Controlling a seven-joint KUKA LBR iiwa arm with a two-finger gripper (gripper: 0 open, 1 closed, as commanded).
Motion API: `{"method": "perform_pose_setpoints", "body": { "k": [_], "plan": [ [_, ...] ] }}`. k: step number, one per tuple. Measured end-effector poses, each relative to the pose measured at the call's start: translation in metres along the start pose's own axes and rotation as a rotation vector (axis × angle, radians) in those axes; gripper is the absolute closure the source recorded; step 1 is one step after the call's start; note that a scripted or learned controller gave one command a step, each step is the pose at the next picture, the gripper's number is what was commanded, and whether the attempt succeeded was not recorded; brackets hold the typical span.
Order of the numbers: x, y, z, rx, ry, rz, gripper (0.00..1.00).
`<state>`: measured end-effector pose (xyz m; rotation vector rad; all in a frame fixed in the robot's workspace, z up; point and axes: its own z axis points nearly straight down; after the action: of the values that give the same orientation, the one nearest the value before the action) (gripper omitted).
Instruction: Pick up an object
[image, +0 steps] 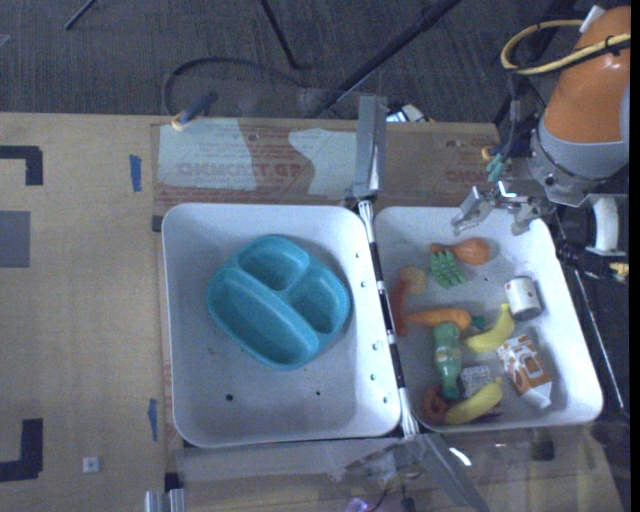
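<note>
gripper (497, 209) hangs spread and empty at the right bin's (575, 330) far edge, with the orange piece (472, 251) just below-left, lying lengthwise across.

**Two bins, side by side**

On the surface (80, 300) the left bin (190, 400) holds a divided plate (279, 312) near its middle. The right bin (575, 385) touches it along a shared edge and holds a crowd of small things: a carrot (437, 318) in the middle, a bottle (446, 358) just in front of it, two bananas (492, 331) to the right, a carton (524, 366) at the near right, a small can (521, 296) behind the carton. The gripper (497, 208) hangs over that bin's far edge.
</note>
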<state>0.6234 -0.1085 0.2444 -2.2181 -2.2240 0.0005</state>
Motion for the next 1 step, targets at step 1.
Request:
{"method": "perform_pose_setpoints", "body": {
  "k": [1],
  "plan": [
    [-0.0034, -0.0237, 0.1129, 0.001, 0.000, 0.142, 0.00]
  ]
}}
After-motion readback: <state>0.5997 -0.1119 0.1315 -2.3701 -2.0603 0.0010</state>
